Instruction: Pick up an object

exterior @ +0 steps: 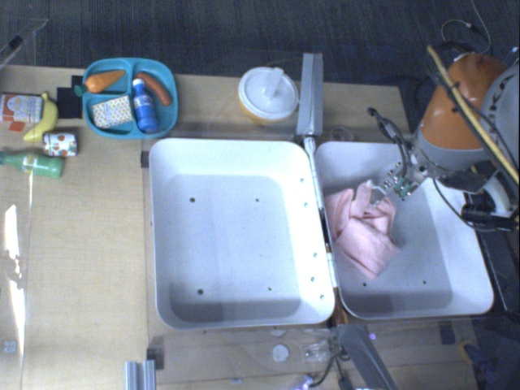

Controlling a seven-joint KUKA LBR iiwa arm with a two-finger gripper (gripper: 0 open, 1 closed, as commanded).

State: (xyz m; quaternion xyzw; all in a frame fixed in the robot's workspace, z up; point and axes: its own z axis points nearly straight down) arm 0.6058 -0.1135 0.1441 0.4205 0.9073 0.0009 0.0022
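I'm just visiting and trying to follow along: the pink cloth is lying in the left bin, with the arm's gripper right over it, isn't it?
Not quite. The camera view shows the pink cloth lying in the right bin, not the left bin. The rest holds: the gripper is right over the cloth's upper edge.
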